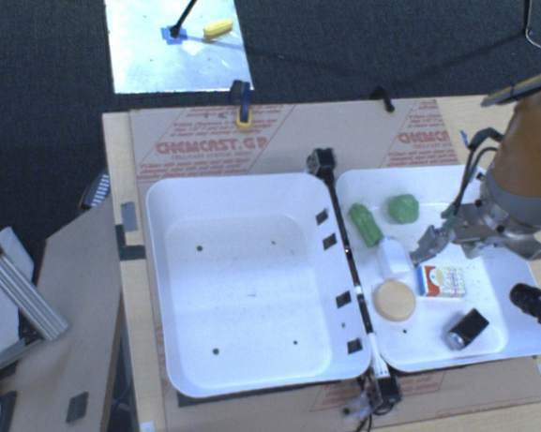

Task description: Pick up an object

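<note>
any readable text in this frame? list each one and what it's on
"CHEMCAST GP", red print on the brown board behind the left bin.
"CHEMCAST", the same red print on the board behind the right bin; its end is cut off by the arm.
Small box in the right bin: coloured print, too small to read.
Fainter red lines around the logos: too blurred to read.

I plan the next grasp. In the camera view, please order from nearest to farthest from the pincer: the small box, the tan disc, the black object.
From the pincer:
1. Small box, just below it.
2. Tan disc, lower left.
3. Black object, at the bin's near edge.
</note>
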Motion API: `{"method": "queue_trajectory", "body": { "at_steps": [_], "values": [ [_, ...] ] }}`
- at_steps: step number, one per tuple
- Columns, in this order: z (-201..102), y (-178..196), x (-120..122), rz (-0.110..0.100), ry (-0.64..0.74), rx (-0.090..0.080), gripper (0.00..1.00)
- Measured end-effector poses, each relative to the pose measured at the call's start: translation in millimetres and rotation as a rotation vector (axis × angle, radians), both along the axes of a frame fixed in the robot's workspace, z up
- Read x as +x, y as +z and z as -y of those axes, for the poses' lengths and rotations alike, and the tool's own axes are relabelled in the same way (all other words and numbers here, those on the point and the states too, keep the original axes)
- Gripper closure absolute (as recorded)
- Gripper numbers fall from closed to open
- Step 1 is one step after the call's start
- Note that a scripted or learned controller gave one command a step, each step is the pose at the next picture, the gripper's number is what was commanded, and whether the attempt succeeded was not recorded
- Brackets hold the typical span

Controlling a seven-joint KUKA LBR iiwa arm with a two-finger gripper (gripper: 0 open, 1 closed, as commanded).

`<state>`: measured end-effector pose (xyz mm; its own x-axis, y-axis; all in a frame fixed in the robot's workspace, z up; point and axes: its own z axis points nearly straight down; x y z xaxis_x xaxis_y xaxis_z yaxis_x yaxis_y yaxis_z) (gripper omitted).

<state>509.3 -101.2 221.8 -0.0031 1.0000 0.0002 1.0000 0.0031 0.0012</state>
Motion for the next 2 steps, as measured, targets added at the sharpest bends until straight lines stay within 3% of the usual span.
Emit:
{"method": "queue_trajectory", "body": {
  "at_steps": [1, 2],
  "values": [
    [-0.3, 10.9, 1.1, 0.003, 0.002, 0.0, 1.0],
    [-27.9, -20.9, 2.8, -0.003, 0.003, 0.001, 1.0]
  ]
}}
